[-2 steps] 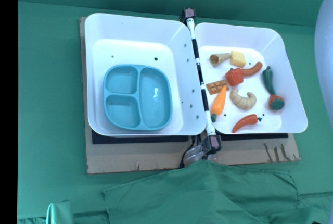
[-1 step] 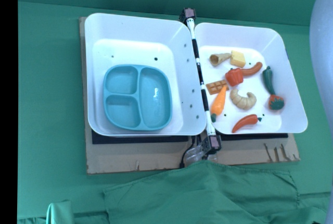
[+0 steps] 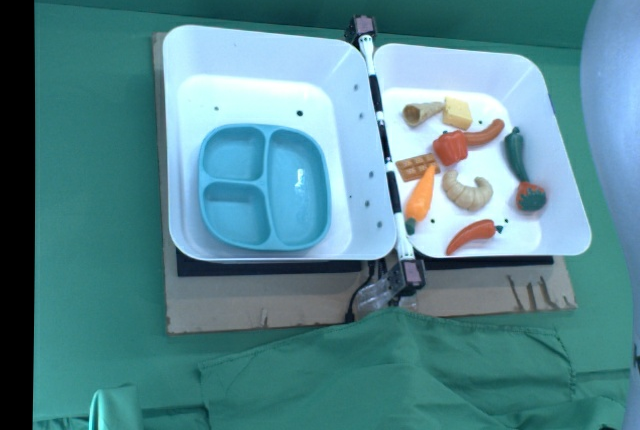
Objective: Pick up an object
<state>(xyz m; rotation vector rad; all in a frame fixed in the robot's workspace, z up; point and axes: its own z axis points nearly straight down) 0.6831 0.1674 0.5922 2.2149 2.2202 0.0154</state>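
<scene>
The right bin holds several toy foods: a croissant, a carrot, a red chili, an orange-red pepper, a sausage, a yellow cheese block, an ice cream cone, a brown waffle piece and a dark green vegetable with a red end. A grey blurred part of the arm fills the right edge, above and right of this bin.
The left bin holds a blue three-compartment plate. Both bins rest on a cardboard sheet over green cloth. A black-and-white bar runs between the bins. Crumpled green cloth lies at the front.
</scene>
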